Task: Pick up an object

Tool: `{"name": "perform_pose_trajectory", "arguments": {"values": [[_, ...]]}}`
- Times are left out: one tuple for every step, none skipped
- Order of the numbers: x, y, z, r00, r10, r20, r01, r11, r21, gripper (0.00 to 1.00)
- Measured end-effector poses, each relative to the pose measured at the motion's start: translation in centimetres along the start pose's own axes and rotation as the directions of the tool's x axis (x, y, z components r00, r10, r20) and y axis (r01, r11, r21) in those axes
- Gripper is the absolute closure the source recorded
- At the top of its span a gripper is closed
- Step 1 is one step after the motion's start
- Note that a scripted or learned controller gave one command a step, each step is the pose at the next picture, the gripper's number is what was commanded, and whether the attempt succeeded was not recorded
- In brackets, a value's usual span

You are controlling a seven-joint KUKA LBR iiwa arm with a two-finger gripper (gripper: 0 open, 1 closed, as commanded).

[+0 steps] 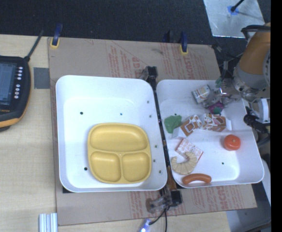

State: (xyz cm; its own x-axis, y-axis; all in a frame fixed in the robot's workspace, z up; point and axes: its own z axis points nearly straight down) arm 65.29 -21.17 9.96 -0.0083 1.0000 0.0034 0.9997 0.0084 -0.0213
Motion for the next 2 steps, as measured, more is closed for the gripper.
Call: {"name": "perform_pose_trajectory", "arguments": {"values": [[4.0, 0.0, 1.1, 1.000, 0.003, 0.002, -0.003, 1.000, -0.001, 1.00], [13.9, -2.8, -9.2, 1.000, 0.002, 0.004, -0.001, 1.000, -0.020, 1.00]]}}
